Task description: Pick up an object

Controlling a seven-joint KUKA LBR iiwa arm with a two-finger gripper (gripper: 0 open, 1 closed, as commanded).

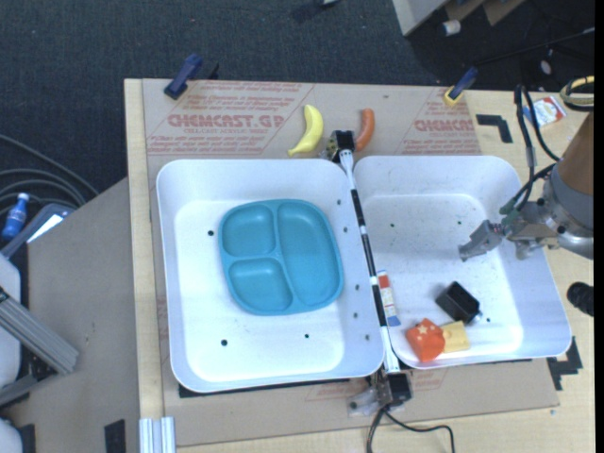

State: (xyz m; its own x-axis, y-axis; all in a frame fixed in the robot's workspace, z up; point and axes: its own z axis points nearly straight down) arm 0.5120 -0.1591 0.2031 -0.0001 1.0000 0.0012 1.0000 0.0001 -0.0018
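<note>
Hovering over the right bin (528, 182), the gripper (479, 242) seems empty; its opening is unclear. The black block (459, 302) lies unpicked nearby.

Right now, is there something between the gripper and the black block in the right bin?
Nothing visible. The gripper sits over bare bin floor, up and right of the black block. The orange and yellow blocks lie beyond it, near the front wall.
</note>
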